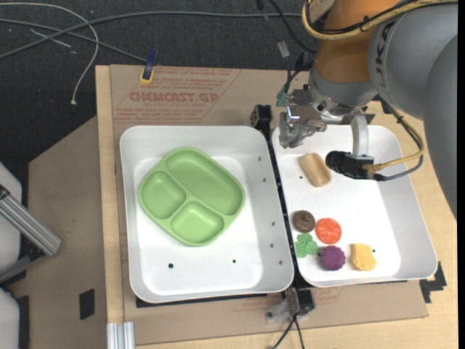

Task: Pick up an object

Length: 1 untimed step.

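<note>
In the right bin (407,217) I saw six small toy foods. A tan bread roll (315,169) lay tilted near the far left corner, apart from the rest. The others sat clustered toward the near edge: a brown donut (304,221) flat by the left wall, a red-orange tomato (328,230) just beside it, a green leafy piece (306,248) in front of the donut, a purple grape bunch (333,257) next to that, and a yellow piece (362,257) rightmost
</note>
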Motion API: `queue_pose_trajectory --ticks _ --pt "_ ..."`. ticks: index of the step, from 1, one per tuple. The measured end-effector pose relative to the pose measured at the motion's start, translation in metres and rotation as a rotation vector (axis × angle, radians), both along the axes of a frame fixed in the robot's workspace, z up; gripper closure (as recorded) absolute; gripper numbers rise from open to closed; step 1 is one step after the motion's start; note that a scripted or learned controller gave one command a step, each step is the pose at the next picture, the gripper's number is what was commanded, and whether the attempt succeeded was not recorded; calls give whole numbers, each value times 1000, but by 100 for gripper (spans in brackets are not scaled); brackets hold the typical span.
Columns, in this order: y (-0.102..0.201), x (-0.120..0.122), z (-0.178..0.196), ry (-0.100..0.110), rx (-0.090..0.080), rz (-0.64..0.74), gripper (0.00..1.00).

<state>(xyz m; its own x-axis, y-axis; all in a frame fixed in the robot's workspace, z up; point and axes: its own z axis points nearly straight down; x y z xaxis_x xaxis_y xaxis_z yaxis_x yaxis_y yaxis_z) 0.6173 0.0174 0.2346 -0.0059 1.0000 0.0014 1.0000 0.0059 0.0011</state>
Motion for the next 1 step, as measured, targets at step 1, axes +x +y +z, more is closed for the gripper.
queue_pose_trajectory --ticks 1 --pt "50 3 -11 2 0 -1 100"
